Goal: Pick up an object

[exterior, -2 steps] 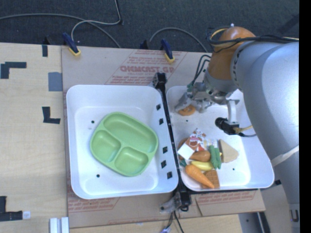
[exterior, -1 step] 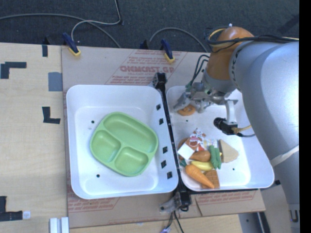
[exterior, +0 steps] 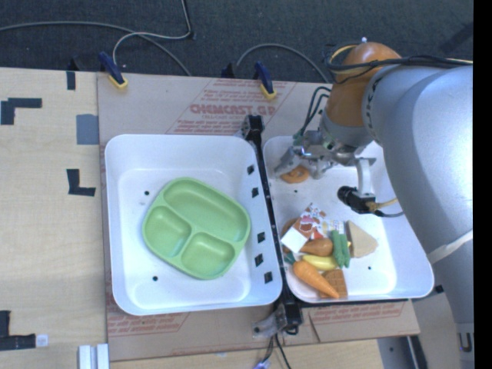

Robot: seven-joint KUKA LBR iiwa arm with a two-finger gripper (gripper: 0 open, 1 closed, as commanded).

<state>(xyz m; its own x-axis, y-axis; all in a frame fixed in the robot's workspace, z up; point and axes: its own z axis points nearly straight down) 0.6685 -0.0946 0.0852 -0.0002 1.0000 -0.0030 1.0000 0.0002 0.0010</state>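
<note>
Claw (exterior: 298,160), finger state impossible to tell, low in the right bin (exterior: 400,283) over one brown pastry (exterior: 294,177); one toy-food pile (exterior: 323,256) nearer; one green tray (exterior: 197,227) in the left bin (exterior: 123,229).

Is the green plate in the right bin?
No, the green plate lies in the left bin; the toy food is in the right one.

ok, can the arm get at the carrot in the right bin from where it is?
Probably yes. The carrot lies on top at the near edge of the food pile, nothing covering it, and the gripper is over the same bin's far end.
</note>
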